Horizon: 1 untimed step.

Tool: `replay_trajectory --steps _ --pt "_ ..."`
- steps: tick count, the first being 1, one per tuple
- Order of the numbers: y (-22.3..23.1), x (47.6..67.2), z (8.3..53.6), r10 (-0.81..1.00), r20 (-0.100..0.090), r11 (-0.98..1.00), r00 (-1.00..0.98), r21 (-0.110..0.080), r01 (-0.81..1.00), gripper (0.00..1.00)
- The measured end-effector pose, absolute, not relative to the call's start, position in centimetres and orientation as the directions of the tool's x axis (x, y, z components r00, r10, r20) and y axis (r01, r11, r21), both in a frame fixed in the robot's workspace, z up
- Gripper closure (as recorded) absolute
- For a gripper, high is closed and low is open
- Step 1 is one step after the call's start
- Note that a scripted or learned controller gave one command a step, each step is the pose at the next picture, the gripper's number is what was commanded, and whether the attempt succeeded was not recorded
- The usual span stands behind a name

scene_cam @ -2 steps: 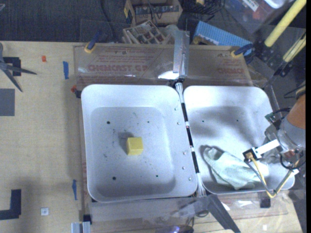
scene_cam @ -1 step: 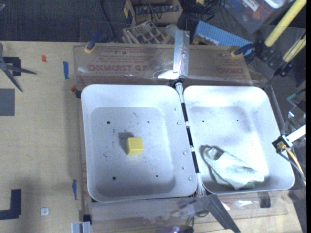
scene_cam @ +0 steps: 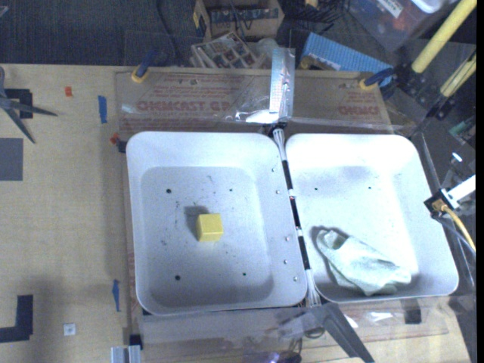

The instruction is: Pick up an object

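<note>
A small yellow cube [scene_cam: 210, 227] lies on the floor of the left white bin [scene_cam: 151, 165], a little left of the bin's middle. A crumpled white and pale green cloth [scene_cam: 361, 264] lies in the near part of the right white bin [scene_cam: 401, 165], close to its front wall. Both things rest free, with nothing touching them.
A ridge [scene_cam: 291, 203] divides the two bins. Behind them lies a cardboard sheet [scene_cam: 197, 100] held by blue and yellow clamps, with clutter and a yellow pole [scene_cam: 446, 25] further back. Bare wooden bench [scene_cam: 60, 225] stretches to the left. A small white and black fitting [scene_cam: 454, 197] sits past the right bin's rim.
</note>
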<state>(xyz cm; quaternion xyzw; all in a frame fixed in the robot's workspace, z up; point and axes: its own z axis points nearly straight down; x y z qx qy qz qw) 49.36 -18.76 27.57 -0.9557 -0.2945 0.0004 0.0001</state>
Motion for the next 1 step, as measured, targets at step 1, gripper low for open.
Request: replay_trajectory --steps 1 --pt "-21.85 53.01 20.32 0.325 -0.003 -0.946 0.946 -0.004 0.325 1.00"
